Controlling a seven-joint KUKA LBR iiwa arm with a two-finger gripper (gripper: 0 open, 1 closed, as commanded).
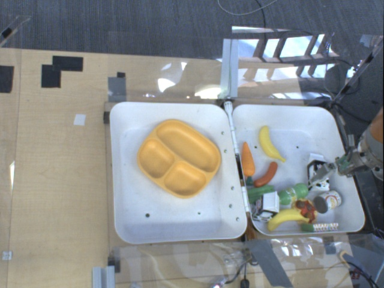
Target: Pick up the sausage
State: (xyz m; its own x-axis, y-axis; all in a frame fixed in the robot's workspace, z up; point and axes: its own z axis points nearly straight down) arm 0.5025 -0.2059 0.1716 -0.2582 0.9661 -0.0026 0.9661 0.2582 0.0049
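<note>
Camera view: claw (318, 171) open, empty, right of sausage (266, 174).

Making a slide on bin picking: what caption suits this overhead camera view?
Gripper hovers in the right bin, right of the sausage; yellow tray in the left bin.

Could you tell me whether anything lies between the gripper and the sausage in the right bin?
Nothing visible blocks it. The gripper hangs at the right side of the right bin, and the sausage lies to its left across bare white floor. The carrot lies beyond the sausage, and the green toy sits below that line.
</note>
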